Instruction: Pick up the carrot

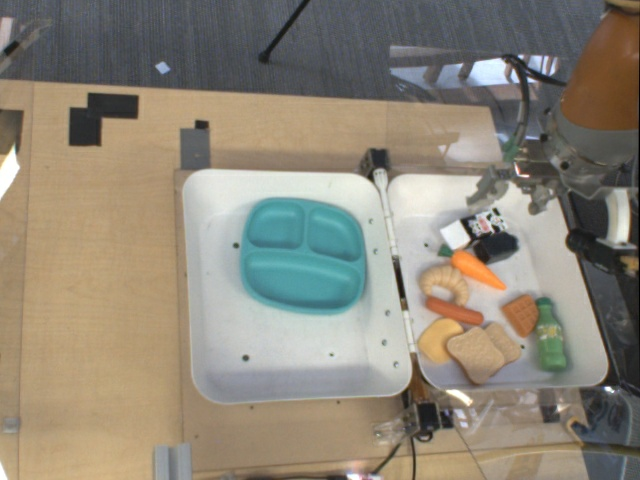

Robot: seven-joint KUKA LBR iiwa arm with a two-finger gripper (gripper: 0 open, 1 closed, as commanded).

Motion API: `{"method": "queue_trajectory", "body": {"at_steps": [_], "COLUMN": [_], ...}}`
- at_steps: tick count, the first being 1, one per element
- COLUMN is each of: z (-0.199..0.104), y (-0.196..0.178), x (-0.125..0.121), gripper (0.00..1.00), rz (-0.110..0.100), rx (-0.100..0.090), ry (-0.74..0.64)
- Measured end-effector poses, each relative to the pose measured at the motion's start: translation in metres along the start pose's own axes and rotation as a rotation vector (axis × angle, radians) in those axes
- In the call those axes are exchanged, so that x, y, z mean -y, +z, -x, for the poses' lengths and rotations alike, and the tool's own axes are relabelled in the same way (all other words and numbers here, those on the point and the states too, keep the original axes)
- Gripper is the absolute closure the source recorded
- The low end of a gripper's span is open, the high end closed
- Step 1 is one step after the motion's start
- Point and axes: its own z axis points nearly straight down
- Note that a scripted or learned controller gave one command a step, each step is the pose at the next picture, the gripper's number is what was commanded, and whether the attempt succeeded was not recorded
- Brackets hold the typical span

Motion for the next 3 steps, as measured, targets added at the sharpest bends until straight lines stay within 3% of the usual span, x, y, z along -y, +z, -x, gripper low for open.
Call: {"method": "queue_trajectory", "body": {"at_steps": [1, 2, 3], "z": [0.040, 0.072, 0.070], "y": [0.154, 0.162, 0.148], "x": [0.041, 0.022, 0.017], "gripper": [0.00, 0.00, 1.00], "rz": [0.020, 0.031, 0.044], "rx": [0.006, -0.002, 0.000], "ry": [-0.116, 0.099, 0.093]}}
